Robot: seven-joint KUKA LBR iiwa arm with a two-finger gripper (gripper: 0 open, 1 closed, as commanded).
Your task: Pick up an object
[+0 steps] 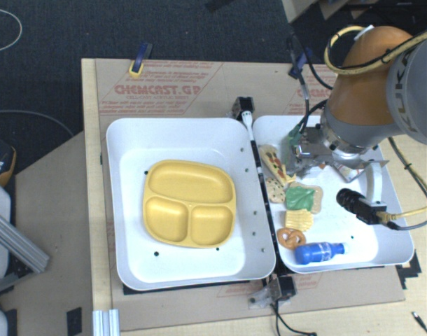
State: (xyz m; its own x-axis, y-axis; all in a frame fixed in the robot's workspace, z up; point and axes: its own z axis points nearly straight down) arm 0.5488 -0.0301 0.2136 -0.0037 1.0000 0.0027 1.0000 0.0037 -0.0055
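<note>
Hand (302, 157) over right bin (394, 224); one blue bottle (318, 252), one pretzel (291, 238).

One camera watches me, fixed above the desk (199, 89), looking down at a slant from fairly close. It takes in the left bin (129, 187) and the right bin (385, 243) side by side; my arm (371, 68) enters from its right.

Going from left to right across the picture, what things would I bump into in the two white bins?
First the yellow divided plate → pretzel → blue bottle.
</note>
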